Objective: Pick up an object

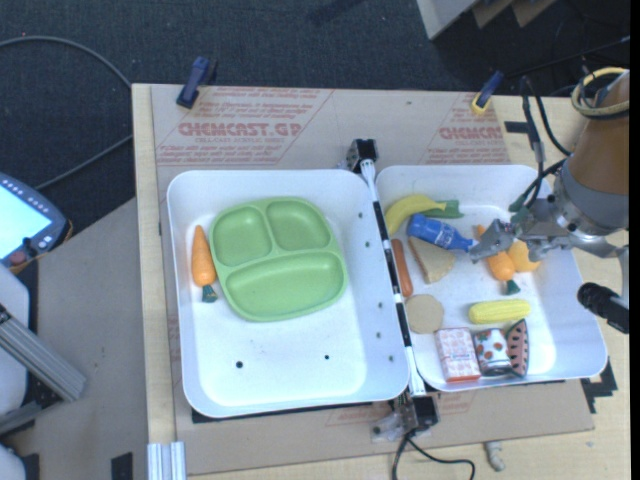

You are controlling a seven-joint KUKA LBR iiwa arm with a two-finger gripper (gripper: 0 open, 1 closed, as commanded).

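My gripper hangs over the upper right part of the right bin, coming in from the right. An orange toy carrot with a green tip lies right under it, touching or nearly touching the gripper; whether it is gripped I cannot make out. Just left of the gripper lie a blue bottle, a yellow banana and a tan bread slice. A yellow corn cob lies below the gripper.
The right bin also holds a red sausage, a round cookie, a pink carton and a watermelon slice. The left bin holds a green divided plate and an orange carrot.
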